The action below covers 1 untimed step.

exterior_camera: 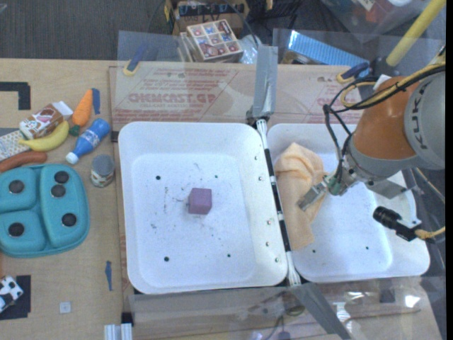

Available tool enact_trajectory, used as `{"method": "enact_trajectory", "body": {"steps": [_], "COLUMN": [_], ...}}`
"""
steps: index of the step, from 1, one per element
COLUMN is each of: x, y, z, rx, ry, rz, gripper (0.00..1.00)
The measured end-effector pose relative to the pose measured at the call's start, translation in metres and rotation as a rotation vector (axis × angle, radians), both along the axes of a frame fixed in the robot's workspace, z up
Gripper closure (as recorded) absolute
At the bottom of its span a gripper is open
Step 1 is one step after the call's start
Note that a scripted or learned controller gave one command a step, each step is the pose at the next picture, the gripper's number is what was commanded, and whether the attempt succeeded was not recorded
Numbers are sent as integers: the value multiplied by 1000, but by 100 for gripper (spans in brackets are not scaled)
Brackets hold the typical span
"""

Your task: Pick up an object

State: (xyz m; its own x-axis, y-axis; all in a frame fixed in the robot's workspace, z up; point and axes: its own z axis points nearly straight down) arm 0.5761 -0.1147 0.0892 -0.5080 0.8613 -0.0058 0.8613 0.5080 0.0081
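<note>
At the far left of the bench lies a teal tray (39,207) with round dark dots in its hollows, and above it a cluster of toy food: a banana (46,139), a carrot (84,108), a sausage (20,161) and a small blue bottle (88,140), with a little grey can (102,170) just beside the tray. The left bin (141,147) holds a purple block (199,200) near its middle, sitting alone on the speckled white floor, apart from the walls. Behind the bins a flat sheet of cardboard (177,91) is spread, and a box with a patterned lid (212,40) stands past it. In the right bin (396,261) a yellow cloth (301,172) lies crumpled against the left wall, trailing down along that side. The gripper (311,197) hangs over the right edge of the cloth, at or just above it; whether its tips are spread or closed cannot be told, and nothing can be seen caught in it. The arm (393,129), grey with its orange band, reaches in from the right.
</note>
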Motion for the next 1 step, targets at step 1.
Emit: {"method": "enact_trajectory", "body": {"steps": [1], "x": [85], "y": [-10], "z": [-1], "rx": [-2], "ry": [7], "rz": [64], "gripper": [0]}}
